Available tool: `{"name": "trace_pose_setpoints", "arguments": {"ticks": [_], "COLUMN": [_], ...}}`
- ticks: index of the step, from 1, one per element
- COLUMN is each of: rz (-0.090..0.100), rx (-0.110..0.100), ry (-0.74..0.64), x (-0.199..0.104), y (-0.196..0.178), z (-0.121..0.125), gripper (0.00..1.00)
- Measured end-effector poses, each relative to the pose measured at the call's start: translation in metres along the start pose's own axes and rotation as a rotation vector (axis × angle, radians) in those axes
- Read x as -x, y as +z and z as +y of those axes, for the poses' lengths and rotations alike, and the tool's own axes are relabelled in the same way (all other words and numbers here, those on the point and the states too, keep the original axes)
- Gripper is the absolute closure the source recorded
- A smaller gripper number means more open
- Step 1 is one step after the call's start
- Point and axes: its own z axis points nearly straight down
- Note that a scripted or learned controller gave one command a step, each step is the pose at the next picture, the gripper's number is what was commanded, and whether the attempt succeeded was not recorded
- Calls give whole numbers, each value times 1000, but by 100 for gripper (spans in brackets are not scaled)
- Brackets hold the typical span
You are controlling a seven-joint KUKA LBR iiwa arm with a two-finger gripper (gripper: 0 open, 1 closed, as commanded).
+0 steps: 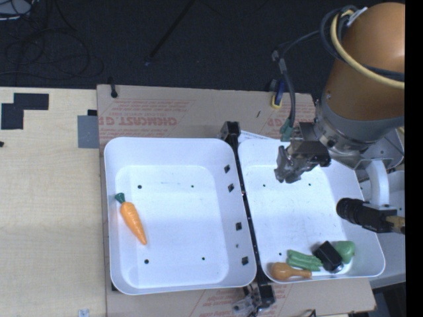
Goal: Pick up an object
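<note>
1. Gripper (288, 174) hangs over the right bin (301, 203), near its 11 o'clock corner. I cannot tell whether it is apart or together; nothing shows in it.
2. Pickable items: a carrot (133, 221) lies alone at 9 o'clock in the left bin (172, 157). A green vegetable (305, 260), a black block (328, 255) and an orange gourd (289, 271) crowd the right bin's 5 o'clock corner.
3. Judgement: the carrot is the cleaner target, well apart from walls and neighbours.
4. Advice: centre over its thick middle, close across its width, descend straight.
5. Risk: the clustered pieces touch, so a grasp there could nudge neighbours or pinch 2.
</note>
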Motion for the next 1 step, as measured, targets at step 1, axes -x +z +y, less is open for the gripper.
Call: {"name": "trace_pose_setpoints", "arguments": {"ticks": [1], "rz": [2], "rx": [34], "ry": [-1], "x": [24], "y": [-153], "z": [22], "gripper": [100]}}
